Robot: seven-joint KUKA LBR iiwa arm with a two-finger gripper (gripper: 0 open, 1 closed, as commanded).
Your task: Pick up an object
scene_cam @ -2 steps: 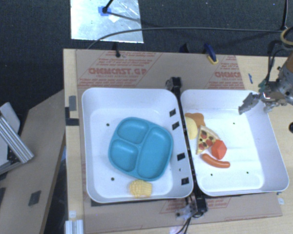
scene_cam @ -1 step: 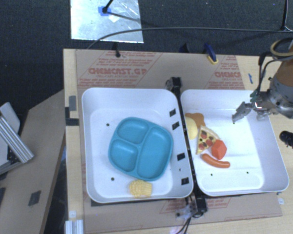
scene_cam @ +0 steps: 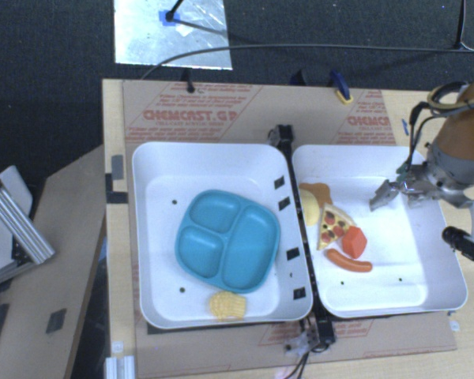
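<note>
On the surface sit two white bins side by side: the left bin and the right bin. One blue divided plate fills much of the left bin, with one yellow corn piece just below it near the bin's front wall. Reaching in from the right, the arm hangs over the right bin's upper right part, and its gripper points toward the middle of that bin. Nothing shows between its fingers; whether they are spread or closed I cannot tell from this angle.

By my judgement the pick has not yet happened: every object lies on a bin floor, so the whole grasp and lift remain. The likeliest candidates cluster along the right bin's left side, apart from the gripper: one pizza slice, one red tomato-like piece touching it, one sausage just below, and a pale yellow piece under a brown one.
</note>
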